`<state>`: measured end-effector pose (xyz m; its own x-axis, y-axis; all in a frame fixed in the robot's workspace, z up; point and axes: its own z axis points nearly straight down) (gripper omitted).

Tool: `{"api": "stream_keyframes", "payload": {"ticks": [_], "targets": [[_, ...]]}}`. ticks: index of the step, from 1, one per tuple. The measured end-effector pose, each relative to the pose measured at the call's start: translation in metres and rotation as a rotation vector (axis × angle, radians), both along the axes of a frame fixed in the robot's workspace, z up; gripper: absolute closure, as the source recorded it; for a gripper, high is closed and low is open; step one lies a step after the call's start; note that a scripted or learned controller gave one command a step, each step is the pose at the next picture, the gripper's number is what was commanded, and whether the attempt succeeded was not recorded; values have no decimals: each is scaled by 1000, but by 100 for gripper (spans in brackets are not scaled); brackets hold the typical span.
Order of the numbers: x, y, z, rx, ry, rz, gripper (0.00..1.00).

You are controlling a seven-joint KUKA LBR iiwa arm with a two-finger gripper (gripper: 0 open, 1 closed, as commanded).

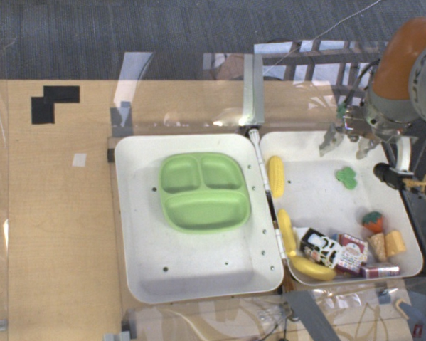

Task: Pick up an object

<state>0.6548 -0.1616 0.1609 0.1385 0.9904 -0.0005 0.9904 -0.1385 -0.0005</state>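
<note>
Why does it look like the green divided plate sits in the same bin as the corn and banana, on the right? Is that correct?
Not quite. The camera view shows the green divided plate lying alone in the left bin. The corn and banana are in the right bin, as you said, along with other small items.

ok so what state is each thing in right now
end effector: fingers spread, open, nothing between them, at the right bin's far edge
green divided plate: flat, upright, in the left bin
corn cob: lying along the right bin's left wall
banana: lying down
small green piece: lying alone
</note>
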Motion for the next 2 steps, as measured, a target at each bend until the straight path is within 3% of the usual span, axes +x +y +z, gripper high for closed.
{"api": "stream_keyframes", "payload": {"ticks": [1, 2], "targets": [[-16, -26, -67, 0, -3, -9, 0], [-15, -25, -56, 0, -6, -5, 100]]}}
